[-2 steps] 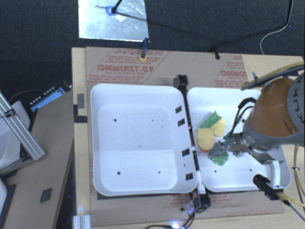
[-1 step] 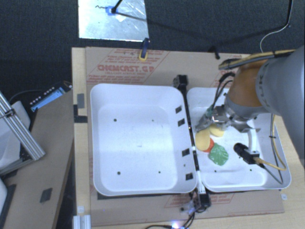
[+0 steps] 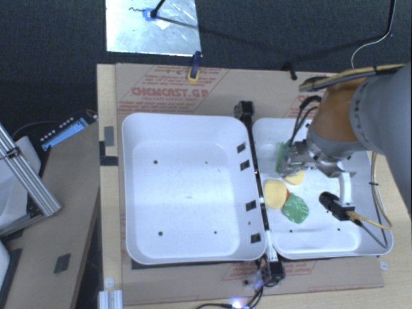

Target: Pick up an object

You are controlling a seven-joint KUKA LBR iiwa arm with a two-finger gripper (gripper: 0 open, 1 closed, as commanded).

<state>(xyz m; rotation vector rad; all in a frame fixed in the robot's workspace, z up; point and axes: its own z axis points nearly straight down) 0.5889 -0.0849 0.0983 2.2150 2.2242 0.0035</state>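
Several small objects lay in the shallow white plastic right-hand bin (image 3: pixel 322 246): a rounded yellow lump (image 3: pixel 275 193), a flat green piece (image 3: pixel 296 208) touching it, and a smaller pale yellow bit (image 3: pixel 295 177) directly beneath the grey gripper (image 3: pixel 291 167). Nothing looked lifted yet, and the claw's opening could not be told. The cluster crowded the bin's left wall, with open floor towards its near edge.

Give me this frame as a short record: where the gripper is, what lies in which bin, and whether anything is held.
gripper: gripper low over the right bin, near its left wall
right bin contents: yellow object; light green object beside it; dark green object and small pale yellow object at the gripper
held: cannot tell
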